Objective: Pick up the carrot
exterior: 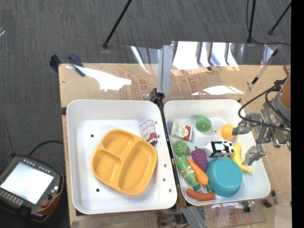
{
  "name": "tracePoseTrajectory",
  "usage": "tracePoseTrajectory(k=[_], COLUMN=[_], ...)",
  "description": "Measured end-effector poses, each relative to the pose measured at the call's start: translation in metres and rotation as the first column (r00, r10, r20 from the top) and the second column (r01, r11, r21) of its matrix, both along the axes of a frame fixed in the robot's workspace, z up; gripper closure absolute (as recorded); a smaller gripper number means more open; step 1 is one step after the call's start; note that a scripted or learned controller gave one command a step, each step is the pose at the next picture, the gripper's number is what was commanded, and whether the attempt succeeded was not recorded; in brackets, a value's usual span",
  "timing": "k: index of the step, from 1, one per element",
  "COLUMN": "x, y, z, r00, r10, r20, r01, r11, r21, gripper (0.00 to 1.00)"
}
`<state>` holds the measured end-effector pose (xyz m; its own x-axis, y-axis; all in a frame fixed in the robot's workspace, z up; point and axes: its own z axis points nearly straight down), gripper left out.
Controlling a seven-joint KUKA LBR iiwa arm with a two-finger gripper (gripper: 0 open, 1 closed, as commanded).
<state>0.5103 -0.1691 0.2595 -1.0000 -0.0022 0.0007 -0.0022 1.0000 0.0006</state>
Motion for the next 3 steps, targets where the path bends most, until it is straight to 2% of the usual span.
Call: tracePoseTrajectory(k=[1,2,3], x=[0.003,-0.001,0.001], y=[0.055,0.081,0.085], z=[-0.100,-0.169,-0.159], r00=[0.999,0.976,0.975], r10=[0.043,0.217,0.224], r20=[-0.011,0.009,0.013], r01=[-0.042,-0.217,-0.224], r11=[0.999,0.976,0.975], r21=[0.006,-0.008,-0.005], gripper=[0.00,0.00,1.00])
